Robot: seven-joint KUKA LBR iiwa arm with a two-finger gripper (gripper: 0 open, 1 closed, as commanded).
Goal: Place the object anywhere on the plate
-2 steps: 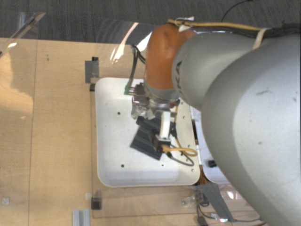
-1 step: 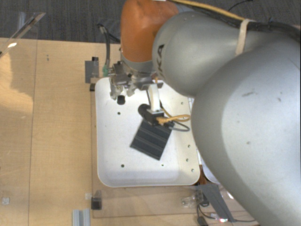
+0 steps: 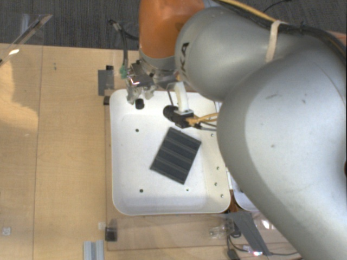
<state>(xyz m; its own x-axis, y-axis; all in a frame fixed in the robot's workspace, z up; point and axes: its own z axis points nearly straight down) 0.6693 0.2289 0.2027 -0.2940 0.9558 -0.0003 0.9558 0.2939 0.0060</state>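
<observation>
My claw (image 3: 138,97) hangs over the far left corner of the bin (image 3: 126,195), close to the rim. I cannot tell whether it is spread or pressed together. Apart from it, near the bin's middle, a dark ribbed slab (image 3: 175,155) lies flat on the white floor. I take it for the object. Its long axis runs on a slant, from the near left up to the far right. By my reckoning the task is hardly begun: reaching, gripping, lifting and setting it on the plate are all left. The table (image 3: 54,145) lies around.
</observation>
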